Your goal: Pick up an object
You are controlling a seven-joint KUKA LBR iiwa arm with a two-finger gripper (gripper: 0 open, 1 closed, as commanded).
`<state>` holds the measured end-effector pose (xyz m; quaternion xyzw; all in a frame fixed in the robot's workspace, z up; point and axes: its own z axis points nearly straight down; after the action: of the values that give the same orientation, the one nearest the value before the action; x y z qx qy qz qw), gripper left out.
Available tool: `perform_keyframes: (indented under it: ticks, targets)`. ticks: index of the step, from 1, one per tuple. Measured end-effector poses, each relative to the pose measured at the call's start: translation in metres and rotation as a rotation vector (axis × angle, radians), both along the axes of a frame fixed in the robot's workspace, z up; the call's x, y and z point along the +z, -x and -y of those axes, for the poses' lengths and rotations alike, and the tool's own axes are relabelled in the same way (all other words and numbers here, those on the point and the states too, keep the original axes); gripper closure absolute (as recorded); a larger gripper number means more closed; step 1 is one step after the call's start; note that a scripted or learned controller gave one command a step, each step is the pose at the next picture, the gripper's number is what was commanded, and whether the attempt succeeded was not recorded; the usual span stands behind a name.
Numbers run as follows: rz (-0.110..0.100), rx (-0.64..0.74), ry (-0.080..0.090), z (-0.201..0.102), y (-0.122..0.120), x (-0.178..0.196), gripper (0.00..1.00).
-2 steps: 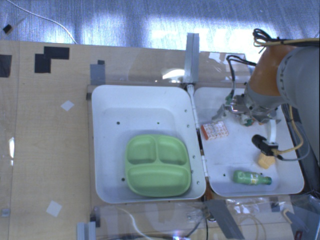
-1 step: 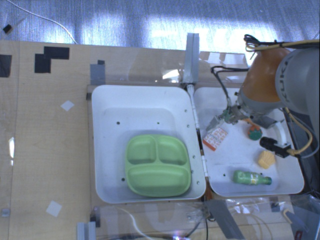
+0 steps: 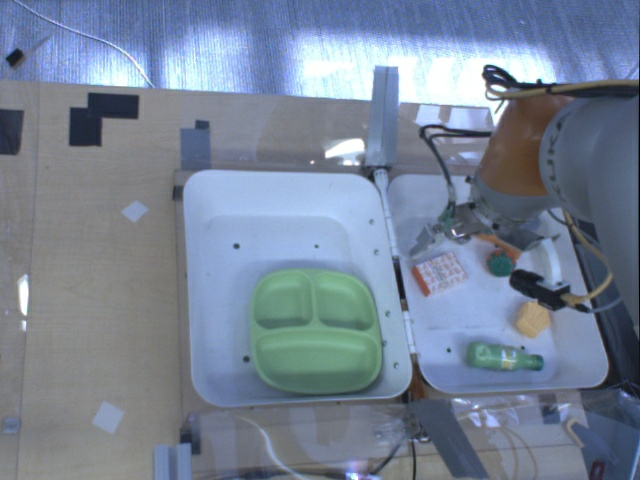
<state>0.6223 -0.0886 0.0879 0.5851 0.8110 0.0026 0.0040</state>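
Two bins | hand (image 3: 432, 236) near right bin's (image 3: 598, 368) left wall | carton (image 3: 439, 272) below

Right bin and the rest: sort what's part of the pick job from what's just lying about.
Part of the job:
- gripper
- right bin
- red-and-white box
- green bottle
- yellow block
- small green ball

Lying about:
- left bin
- green divided plate

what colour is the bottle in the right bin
Green bottle with a paler label, seen in the camera view.
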Motion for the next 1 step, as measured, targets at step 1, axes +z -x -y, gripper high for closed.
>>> perform_keyframes:
  ticks: [1]
  targets:
    - [0.001,0.012,0.001,0.0040,0.0700,0.0016,0.00]
